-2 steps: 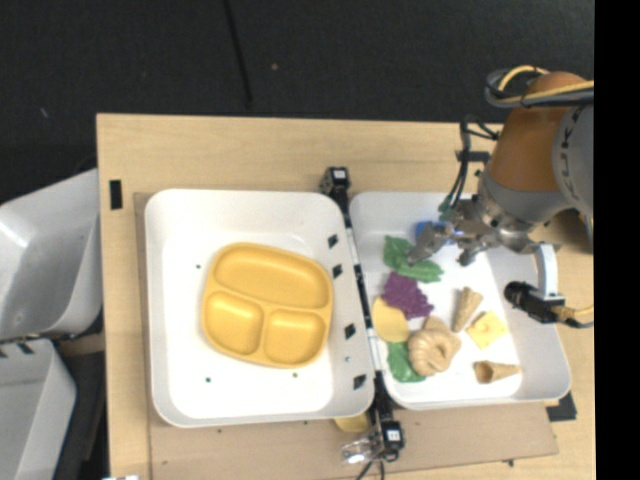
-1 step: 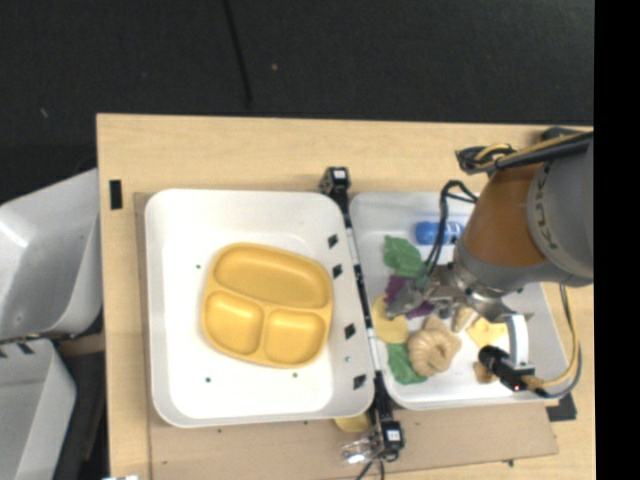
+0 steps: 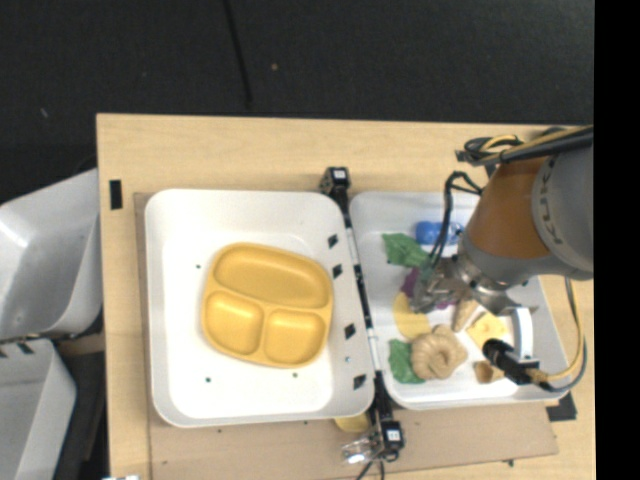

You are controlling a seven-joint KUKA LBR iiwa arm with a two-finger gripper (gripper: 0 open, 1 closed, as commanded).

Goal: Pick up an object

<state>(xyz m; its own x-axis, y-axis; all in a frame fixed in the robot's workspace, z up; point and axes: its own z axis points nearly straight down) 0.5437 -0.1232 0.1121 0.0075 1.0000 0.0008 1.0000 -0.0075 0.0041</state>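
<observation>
Camera view — bench and bins. The wooden bench point(image 3: 120, 268) carries two shallow white bins side by side. The left bin point(image 3: 170, 368) holds one yellow divided tray point(image 3: 267, 303), lying flat near the bin's middle, with three compartments: one long compartment on the far side and two smaller ones on the near side.

Camera view — right bin. The right bin point(image 3: 385, 211) holds a cluster of small objects. A green piece point(image 3: 404, 250) lies toward the far left of the bin, with a blue object point(image 3: 429, 232) just beside it on the right. A yellow flat piece point(image 3: 408, 320) sits near the bin's middle. A tan lumpy object point(image 3: 438, 353) rests toward the near side, touching a second green piece point(image 3: 401, 360) on its left. A pale yellow piece point(image 3: 487, 326) lies to the right of the tan object.

Camera view — arm. The grey arm with its orange band point(image 3: 505, 218) reaches in from the right and points down into the right bin. The gripper point(image 3: 440, 296) is low over the cluster, above the yellow flat piece and next to a small purple item point(image 3: 410, 283) — possibly touching it, though the view is too coarse to confirm. How far the tool is opened, and whether it has hold of anything, cannot be told from this angle.
</observation>
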